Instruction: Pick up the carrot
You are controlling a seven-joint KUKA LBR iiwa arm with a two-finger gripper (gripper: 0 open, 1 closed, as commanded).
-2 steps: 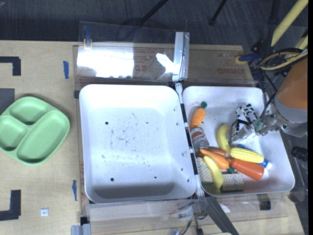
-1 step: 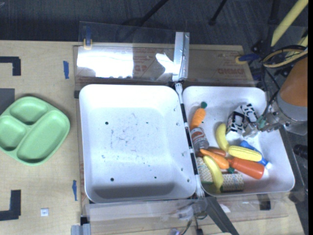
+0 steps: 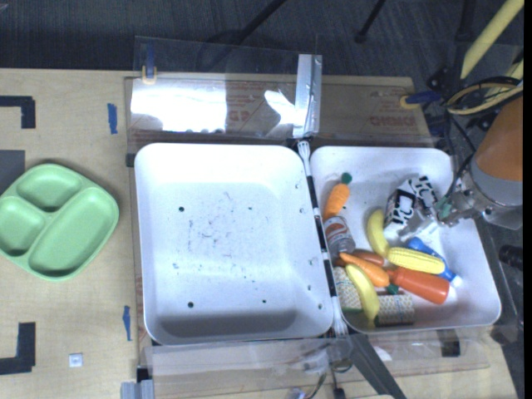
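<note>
Fixed overhead camera — slanting down, seemingly mid-range — both bins (image 3: 220,248).

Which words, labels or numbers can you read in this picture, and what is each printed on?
None can be read.
Reddish print on the cardboard behind the bins: too blurred.
Label on the small bottle beside the carrot: too small.
Black-and-white packet: markings unreadable.

Bright even overhead light, strong glare on clear panel (image 3: 218,106), soft shadows, slight blur
</note>
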